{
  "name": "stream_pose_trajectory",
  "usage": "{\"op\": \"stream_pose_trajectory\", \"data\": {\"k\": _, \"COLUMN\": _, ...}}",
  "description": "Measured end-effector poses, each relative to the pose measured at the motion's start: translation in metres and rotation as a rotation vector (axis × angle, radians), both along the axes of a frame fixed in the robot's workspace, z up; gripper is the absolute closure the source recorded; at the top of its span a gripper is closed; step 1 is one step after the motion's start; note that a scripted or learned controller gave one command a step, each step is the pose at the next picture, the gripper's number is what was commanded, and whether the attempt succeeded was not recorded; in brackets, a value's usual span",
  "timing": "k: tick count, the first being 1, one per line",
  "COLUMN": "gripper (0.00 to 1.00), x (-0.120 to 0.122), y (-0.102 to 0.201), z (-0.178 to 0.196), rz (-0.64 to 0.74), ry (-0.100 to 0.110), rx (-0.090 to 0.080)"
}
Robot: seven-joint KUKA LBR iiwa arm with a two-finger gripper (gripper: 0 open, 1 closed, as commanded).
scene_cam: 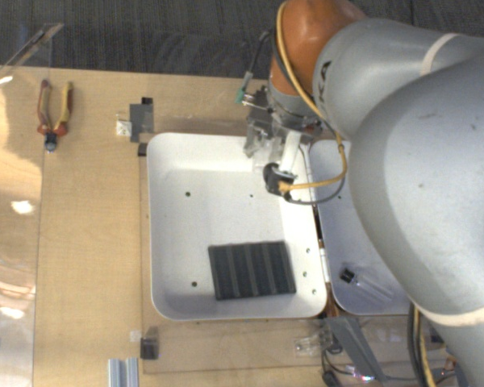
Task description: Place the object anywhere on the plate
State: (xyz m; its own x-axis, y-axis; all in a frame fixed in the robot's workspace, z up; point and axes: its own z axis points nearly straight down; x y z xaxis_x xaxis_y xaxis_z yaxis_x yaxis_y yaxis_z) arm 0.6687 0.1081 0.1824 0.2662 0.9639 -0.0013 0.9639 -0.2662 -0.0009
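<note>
A dark grey ribbed rectangular plate (251, 270) lies flat in the near part of the left white bin (171, 216). My gripper (269, 147) hangs over the far right corner of that bin, well away from the plate, with the orange wrist band above it. The arm's body hides much of the gripper from this angle. I see nothing that is clearly held. A small dark object (347, 276) lies in the right bin (363, 297), near its front left corner.
The grey arm covers most of the right bin. Red-handled pliers (53, 113) lie on the wooden bench at the far left. Small black clamps (143, 118) sit at the left bin's far and near corners. A yellow cable (315, 185) loops below the gripper.
</note>
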Motion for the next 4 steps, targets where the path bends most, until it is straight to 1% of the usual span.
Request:
{"op": "stream_pose_trajectory", "data": {"k": 1, "gripper": 1.0, "x": -0.021, "y": 0.067, "z": -0.018, "rz": -0.103, "ry": 0.001, "rx": 0.0}}
{"op": "stream_pose_trajectory", "data": {"k": 2, "gripper": 1.0, "x": -0.01, "y": 0.126, "z": -0.027, "rz": 0.003, "ry": 0.001, "rx": 0.0}}
{"op": "stream_pose_trajectory", "data": {"k": 3, "gripper": 1.0, "x": -0.001, "y": 0.127, "z": -0.039, "rz": 0.453, "ry": 0.0, "rx": 0.001}}
{"op": "stream_pose_trajectory", "data": {"k": 4, "gripper": 1.0, "x": 0.001, "y": 0.116, "z": -0.089, "rz": 0.891, "ry": 0.011, "rx": 0.003}}
